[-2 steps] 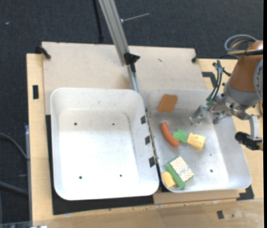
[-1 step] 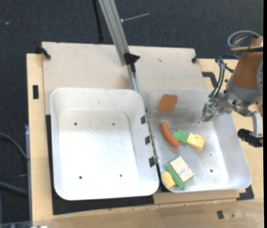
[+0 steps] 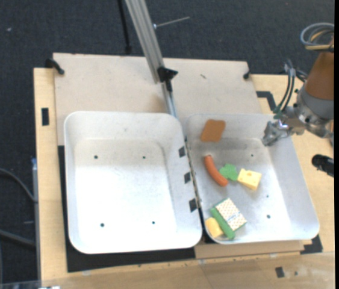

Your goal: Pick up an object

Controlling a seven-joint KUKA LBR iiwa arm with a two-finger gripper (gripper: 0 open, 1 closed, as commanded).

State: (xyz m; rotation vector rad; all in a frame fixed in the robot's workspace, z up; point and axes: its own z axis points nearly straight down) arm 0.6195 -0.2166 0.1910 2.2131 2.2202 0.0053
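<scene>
Several small items lie in the right bin [image 3: 289, 185]. An orange-brown slab [image 3: 213, 130] rests near its back rim. An orange sausage-shaped piece [image 3: 215, 170] lies near the bin's left wall, with a green piece [image 3: 229, 173] and a yellow cheese wedge [image 3: 249, 179] beside it. At the front left corner sit a checkered green-edged block [image 3: 229, 216] and a small yellow piece [image 3: 213, 227]. My gripper [image 3: 270, 133] hangs over the bin's back right edge, apart from all the items, with nothing seen between its fingers.
The left bin [image 3: 127, 182] stands beside the right one, with a black clip-lined divider [image 3: 188, 179] between them. A metal rail [image 3: 148, 38] slants from the top down to the bins' junction. Cables trail at the left edge.
</scene>
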